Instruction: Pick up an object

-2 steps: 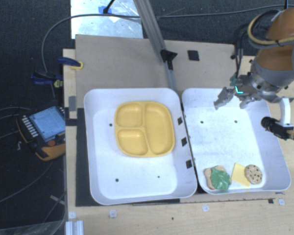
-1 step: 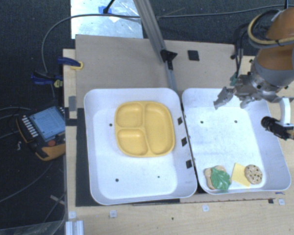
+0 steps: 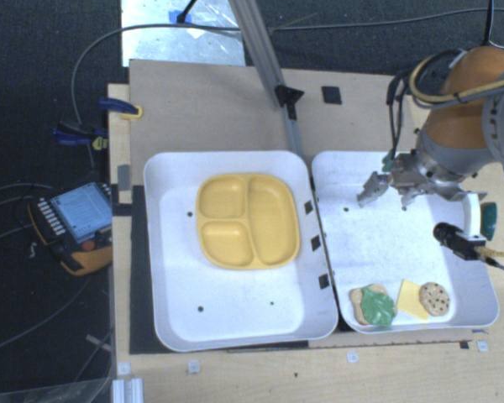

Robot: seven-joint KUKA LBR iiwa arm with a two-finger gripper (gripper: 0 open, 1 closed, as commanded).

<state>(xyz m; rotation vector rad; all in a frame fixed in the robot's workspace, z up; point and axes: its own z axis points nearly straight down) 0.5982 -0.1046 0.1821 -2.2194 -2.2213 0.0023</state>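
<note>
Lying along the near edge of the right bin, closest to the camera, are three small pieces in a row: a green leafy piece resting over a tan biscuit-like piece toward the near-left corner, a yellow cheese slice just beside it, and a round cookie with dark chips touching the cheese slice on its right. None of these is sitting between my fingers.

I am hovering my gripper over the far half of the same bin, well apart from that row. One grey finger is pointing toward the bin's left wall, and a second is showing nearer the wrist; they are standing spread apart with nothing between them, so I am holding nothing. White bin floor is showing below and around the fingertips.

Beside the wrist, a black cylindrical fitting on a white bracket is hanging over the bin's right side, with a teal part just past it.

Occupying the left bin is a yellow divided plate with three compartments, sitting toward the far-right part of that bin, upright and flat. Both bins are resting side by side on the brown bench. A grey pole is slanting across the bench's far edge, ending at the gap between the bins.
</note>
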